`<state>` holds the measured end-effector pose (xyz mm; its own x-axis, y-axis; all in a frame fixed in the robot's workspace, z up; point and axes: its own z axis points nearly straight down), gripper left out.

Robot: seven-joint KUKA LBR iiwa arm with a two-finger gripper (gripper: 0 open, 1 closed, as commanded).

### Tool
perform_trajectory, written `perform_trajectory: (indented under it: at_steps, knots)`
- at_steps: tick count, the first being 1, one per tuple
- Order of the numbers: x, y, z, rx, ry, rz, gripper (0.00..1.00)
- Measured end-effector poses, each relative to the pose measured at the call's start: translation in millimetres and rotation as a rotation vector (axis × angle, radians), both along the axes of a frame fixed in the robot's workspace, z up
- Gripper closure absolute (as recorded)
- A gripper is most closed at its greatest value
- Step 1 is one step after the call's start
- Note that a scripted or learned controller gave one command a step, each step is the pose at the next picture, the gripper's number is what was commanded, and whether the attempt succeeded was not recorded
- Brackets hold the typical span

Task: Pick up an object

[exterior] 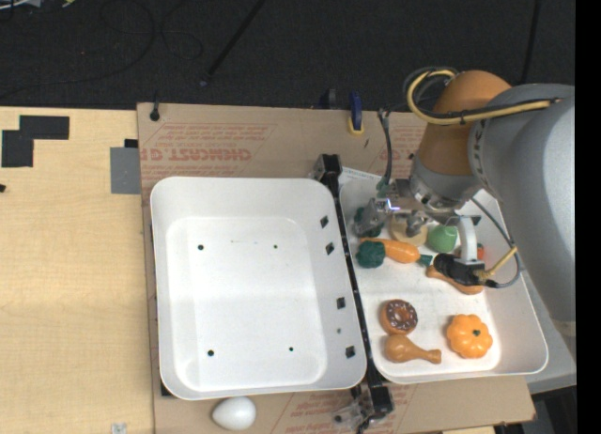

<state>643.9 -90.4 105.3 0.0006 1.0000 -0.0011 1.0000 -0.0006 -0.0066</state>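
The two-finger gripper (391, 223) hangs low over the far end of the right-hand shallow white plastic bin (430, 302), over a crowd of toy foods; whether it is spread, pressed together or pinching anything I cannot tell, since the wrist hides its tips from above.

The likeliest things to pick sit just on the near side of the gripper: a dark green rounded plastic lump (372, 254) and an orange carrot-shaped toy (404, 253), touching each other; a pale green stubby cylinder (441, 238) stands just beside the gripper towards the arm. Well apart from the gripper, towards the bin's near end, lie a brown ringed doughnut toy (399, 316), an orange ribbed plastic pumpkin (469, 335) and a tan drumstick-shaped toy (410, 351).

The main risk, as I judge it, is the crowding; a closing grip may catch the green lump and the carrot together, or strike one on its rounded flank so that it squirts sideways. The smooth curved shapes look prone to slipping out on the lift. The lump also lies near the bin's inner wall; a descent on that side may foul the rim. A nudge could push the neighbours into a tighter pile, leaving less room for another attempt.
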Motion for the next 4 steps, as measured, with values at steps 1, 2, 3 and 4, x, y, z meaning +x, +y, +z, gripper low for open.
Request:
perform_trajectory:
  at_steps: [1,2,3,4]
  knots:
    - [-45.2,-8.4,-21.0,0.002,0.003,0.000,0.00]
    - [-43.5,-9.8,-11.6,0.003,0.004,-0.002,1.00]
    - [-67.7,4.4,41.3,0.003,-0.003,-0.001,1.00]
    - [-24.1,69.5,82.9,0.003,-0.008,0.007,1.00]
